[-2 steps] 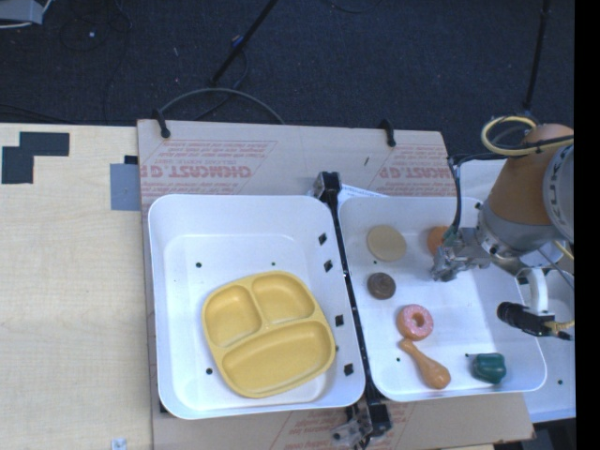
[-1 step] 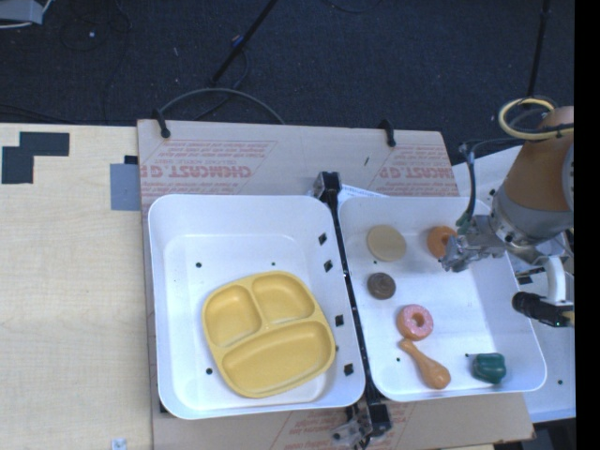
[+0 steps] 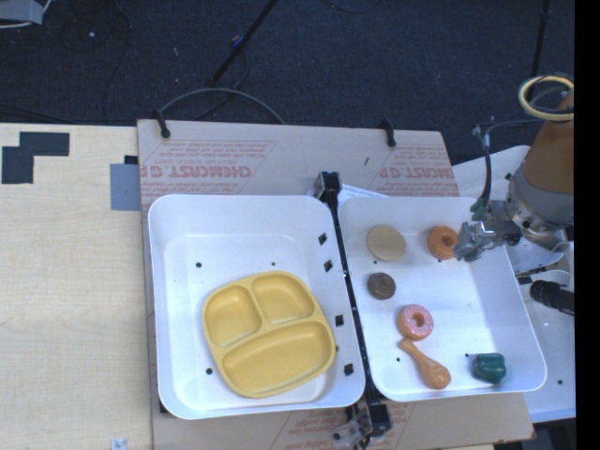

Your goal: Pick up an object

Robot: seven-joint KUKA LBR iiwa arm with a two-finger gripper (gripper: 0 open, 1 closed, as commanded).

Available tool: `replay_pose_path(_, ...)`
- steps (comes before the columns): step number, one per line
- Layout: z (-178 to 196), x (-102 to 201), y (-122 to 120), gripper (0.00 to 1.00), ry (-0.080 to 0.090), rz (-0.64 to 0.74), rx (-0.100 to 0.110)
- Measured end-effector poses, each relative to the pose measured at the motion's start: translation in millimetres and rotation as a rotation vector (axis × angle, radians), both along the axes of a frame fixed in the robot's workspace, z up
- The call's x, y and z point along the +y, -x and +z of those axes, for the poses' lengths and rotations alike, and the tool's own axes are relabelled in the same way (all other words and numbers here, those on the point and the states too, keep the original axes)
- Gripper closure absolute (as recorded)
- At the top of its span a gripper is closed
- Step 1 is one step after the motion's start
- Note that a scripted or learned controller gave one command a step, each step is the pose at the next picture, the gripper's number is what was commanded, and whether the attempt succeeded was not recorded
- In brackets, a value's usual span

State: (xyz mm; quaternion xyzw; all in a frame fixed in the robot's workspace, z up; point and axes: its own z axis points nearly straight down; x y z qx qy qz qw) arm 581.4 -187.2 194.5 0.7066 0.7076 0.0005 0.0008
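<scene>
Nearest the camera, along the front of the right bin point(image 3: 525, 382), lie a tan drumstick-shaped toy point(image 3: 427, 364) and, towards the front right corner, a small dark green pepper-like piece point(image 3: 488, 367). Just behind the drumstick sits a pink-frosted doughnut point(image 3: 414, 322), close to it but apart as far as I can judge. Further back in the same bin I see a small dark brown disc point(image 3: 381, 286), a pale beige round cookie point(image 3: 386, 244) behind it, and an orange doughnut point(image 3: 442, 242) near the back right.

My gripper point(image 3: 472, 242) is at the right bin's back right edge, just beside the orange doughnut on its right. Whether it is touching the doughnut I cannot tell, and I cannot tell from this slant how the gripper is set; nothing visibly sits in it. My arm point(image 3: 548, 172) comes in from the right, its orange band above the grey wrist.

In the left bin point(image 3: 178, 251) a yellow divided plate point(image 3: 270, 332) lies flat, turned at an angle, towards the front of the bin.
</scene>
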Motion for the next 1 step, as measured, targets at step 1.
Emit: replay_pose_path(1, 56.0, -0.7, 9.3, 1.0, 0.001, 0.0, -0.001)
